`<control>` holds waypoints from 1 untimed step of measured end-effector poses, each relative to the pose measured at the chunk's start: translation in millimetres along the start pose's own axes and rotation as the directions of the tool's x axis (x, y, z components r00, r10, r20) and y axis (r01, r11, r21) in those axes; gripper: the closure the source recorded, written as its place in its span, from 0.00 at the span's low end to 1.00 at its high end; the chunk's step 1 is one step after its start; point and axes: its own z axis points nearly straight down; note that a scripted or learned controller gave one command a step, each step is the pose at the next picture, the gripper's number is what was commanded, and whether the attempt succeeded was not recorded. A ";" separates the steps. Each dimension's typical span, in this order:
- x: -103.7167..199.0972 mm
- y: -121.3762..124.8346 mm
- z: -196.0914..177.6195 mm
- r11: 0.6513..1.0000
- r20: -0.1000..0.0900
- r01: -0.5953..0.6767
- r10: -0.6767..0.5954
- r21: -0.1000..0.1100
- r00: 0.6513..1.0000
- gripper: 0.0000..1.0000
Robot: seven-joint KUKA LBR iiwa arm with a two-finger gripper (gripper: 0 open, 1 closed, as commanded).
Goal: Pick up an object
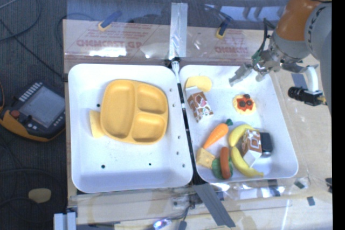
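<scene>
The gripper (247, 74) hangs over the upper right corner of the right bin (287, 132), reaching in from the right on the grey arm. Its two grey fingers look spread apart with nothing between them, though at this size the gap is hard to judge. Nearest, just below it toward the viewer, lies a small round orange toy with red and dark marks (244, 103). Down and to the left of that, a carrot (216, 135) lies slanted, its green top pointing up-right toward the gripper. Below sits a banana (241, 154). The left bin (86, 169) holds a yellow divided tray (133, 110).
</scene>
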 end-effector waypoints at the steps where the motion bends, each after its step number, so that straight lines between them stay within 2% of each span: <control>1: 74.6 0.8 76.1 1.000 0.003 0.007 -0.007 -0.007 1.000 0.00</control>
